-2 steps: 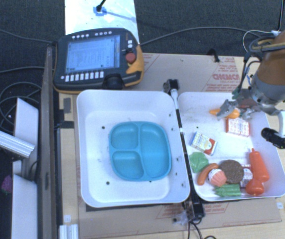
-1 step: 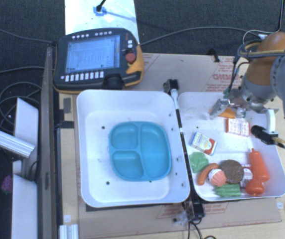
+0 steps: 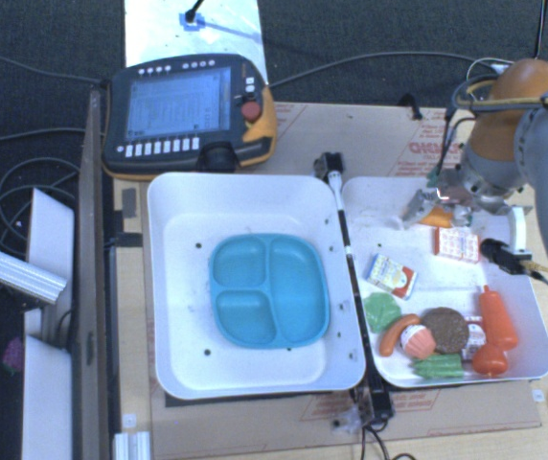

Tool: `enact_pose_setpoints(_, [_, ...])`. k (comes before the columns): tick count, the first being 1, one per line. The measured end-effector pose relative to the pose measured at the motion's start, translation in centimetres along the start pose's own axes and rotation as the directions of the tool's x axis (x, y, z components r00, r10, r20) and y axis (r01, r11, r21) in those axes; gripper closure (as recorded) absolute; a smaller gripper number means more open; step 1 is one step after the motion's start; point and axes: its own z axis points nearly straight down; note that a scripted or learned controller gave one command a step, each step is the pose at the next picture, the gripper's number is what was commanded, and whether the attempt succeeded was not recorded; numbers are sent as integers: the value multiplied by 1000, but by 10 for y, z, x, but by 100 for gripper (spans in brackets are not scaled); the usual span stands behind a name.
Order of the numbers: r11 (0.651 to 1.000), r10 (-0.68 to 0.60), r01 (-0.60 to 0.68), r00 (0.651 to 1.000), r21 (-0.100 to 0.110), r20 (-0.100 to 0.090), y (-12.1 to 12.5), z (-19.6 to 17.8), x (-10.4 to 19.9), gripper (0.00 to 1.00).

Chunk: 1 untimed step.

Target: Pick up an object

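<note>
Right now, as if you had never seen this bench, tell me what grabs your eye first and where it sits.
The blue divided tray stands out first, lying in the middle of the left bin. Next comes the heap of toy food along the near side of the right bin, with an orange bottle at its right. The gripper hangs over that bin's far end, by an orange wedge.

Right bin (image 3: 542, 357) front crowded with toys (image 3: 444, 334), back corner bare
</note>
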Motion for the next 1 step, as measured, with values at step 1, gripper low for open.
enact_pose_setpoints(1, [1000,2,-2,1000,12,12,-3,-10,-9,100])
